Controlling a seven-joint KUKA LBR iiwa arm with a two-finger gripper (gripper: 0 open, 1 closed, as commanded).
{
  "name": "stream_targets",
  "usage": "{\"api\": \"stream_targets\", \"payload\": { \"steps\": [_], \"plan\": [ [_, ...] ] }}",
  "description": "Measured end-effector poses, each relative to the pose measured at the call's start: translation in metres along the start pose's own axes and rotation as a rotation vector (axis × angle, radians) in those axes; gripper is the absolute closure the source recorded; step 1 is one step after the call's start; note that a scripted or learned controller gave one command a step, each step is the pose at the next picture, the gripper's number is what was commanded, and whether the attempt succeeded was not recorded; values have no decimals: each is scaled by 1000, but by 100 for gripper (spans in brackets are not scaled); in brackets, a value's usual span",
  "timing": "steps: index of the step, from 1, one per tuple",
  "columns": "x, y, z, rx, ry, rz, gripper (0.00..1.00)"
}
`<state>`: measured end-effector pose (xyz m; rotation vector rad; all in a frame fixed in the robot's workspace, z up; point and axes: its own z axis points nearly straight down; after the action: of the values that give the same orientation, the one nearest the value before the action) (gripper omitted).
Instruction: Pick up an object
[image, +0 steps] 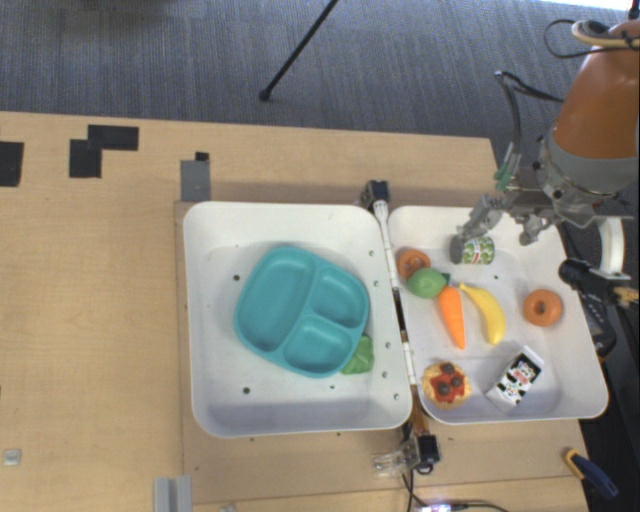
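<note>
The right bin (575, 400) holds several toy foods: a small green-and-white can (479, 251), an orange carrot (453, 316), a yellow banana (488, 311), a green fruit (428, 283), a reddish fruit (411, 262), a brown donut (543, 307), a small pizza (446, 383) and a black-and-white carton (516, 377). My gripper (497, 238) hangs over the bin's far side, open with its fingers spread wide. Its left finger (468, 238) is right beside the can, and I see nothing held between the fingers.
In the left bin (215, 400) a teal divided plate (303, 310) lies with a green item (358, 355) poking out from under its near right corner. A ridge (392, 290) separates the two bins. The arm's orange band (600, 100) looms at the right.
</note>
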<state>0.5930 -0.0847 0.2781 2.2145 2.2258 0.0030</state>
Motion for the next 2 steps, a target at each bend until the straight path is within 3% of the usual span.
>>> {"api": "stream_targets", "payload": {
  "steps": [1, 2],
  "plan": [
    [2, -39, 108, 5, 0, 3, 0],
    [0, -65, 191, -6, -1, 3, 0]
  ]
}}
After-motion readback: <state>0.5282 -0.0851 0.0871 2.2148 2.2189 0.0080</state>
